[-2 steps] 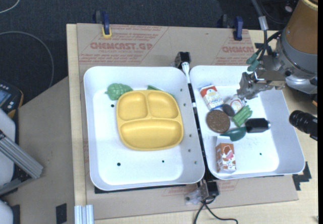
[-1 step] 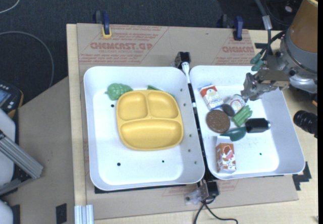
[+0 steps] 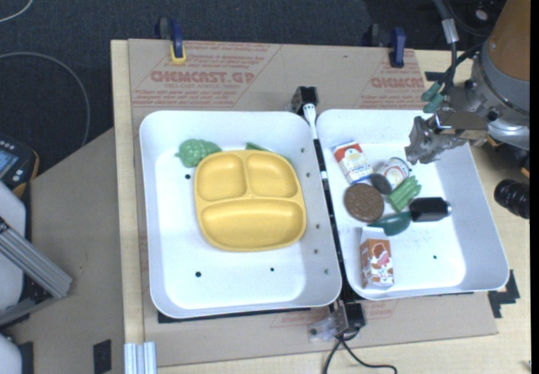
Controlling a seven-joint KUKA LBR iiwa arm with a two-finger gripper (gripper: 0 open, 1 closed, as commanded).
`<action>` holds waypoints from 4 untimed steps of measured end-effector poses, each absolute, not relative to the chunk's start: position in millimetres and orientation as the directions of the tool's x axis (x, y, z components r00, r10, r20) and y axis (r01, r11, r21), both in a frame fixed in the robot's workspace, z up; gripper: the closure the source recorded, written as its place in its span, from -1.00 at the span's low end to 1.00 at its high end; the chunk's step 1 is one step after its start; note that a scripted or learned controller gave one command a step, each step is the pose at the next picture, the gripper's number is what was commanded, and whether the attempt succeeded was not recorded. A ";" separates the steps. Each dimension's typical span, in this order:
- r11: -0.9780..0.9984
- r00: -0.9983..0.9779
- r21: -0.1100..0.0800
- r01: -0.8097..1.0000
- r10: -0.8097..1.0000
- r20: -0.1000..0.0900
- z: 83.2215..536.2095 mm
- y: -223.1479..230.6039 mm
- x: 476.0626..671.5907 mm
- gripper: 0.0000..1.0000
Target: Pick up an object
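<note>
Objects cluster in right bin (image 3: pixel 472 195): two cartons, brown disc (image 3: pixel 365 202), green and black pieces, tangled, hard to separate. Gripper (image 3: pixel 424 147) hovers over the cluster's upper right; finger state indeterminate. Left bin (image 3: pixel 164 221) holds yellow divided tray (image 3: pixel 249 199) on cardboard-topped bench (image 3: pixel 253 73).

The arm (image 3: pixel 505 86) comes in from the right edge, its bulky grey wrist section held high with a broad orange-brown part just visible at the upper corner. Dark cables loop down along it toward the wrist. From there it angles leftward and down to the hand (image 3: pixel 424 145) — a compact grey metal block, tilted, tip pointing down and to the left. Whether its fingers are parted or closed can't be made out — they blur together.
</note>
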State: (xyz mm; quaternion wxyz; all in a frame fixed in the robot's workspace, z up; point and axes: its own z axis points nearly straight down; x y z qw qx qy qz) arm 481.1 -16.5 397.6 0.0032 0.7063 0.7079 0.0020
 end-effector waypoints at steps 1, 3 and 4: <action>0.003 -0.003 0.011 1.000 1.000 -0.002 408.0 -16.4 481.9 1.00; 0.003 -0.003 0.017 1.000 1.000 -0.004 428.7 -16.1 483.3 1.00; -0.010 0.010 0.007 1.000 1.000 -0.005 461.4 -110.8 479.1 1.00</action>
